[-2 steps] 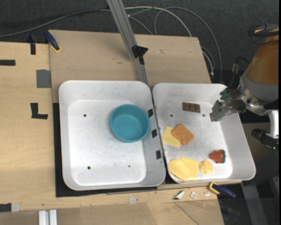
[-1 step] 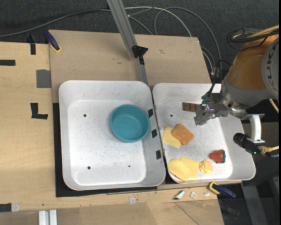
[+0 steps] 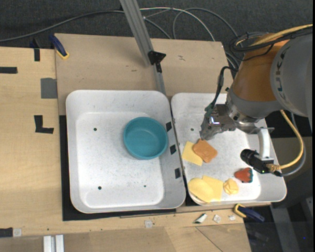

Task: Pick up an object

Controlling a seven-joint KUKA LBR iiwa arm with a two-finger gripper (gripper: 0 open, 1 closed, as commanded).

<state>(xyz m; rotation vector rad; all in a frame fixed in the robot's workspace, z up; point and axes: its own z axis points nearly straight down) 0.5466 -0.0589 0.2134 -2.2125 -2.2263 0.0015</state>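
Note:
My gripper (image 3: 206, 132) hangs low over the right bin (image 3: 186, 106), its tip just above an orange block (image 3: 205, 150). The block rests partly on a pale yellow wedge (image 3: 191, 155). Nothing shows between the fingers. At the bin's front lie a larger yellow piece (image 3: 205, 188) and a small yellow lump (image 3: 230, 186). A small red object (image 3: 243, 175) sits near the right wall. In the left bin (image 3: 89, 167) stands a teal bowl (image 3: 145, 137).
A slanted grey metal post (image 3: 142, 33) crosses the back of the bench above the bins. Cables (image 3: 189, 20) trail behind the right bin. A black and yellow fitting (image 3: 257, 161) on the arm overhangs the right bin's edge. Blue clips (image 3: 59, 46) sit at the bench corners.

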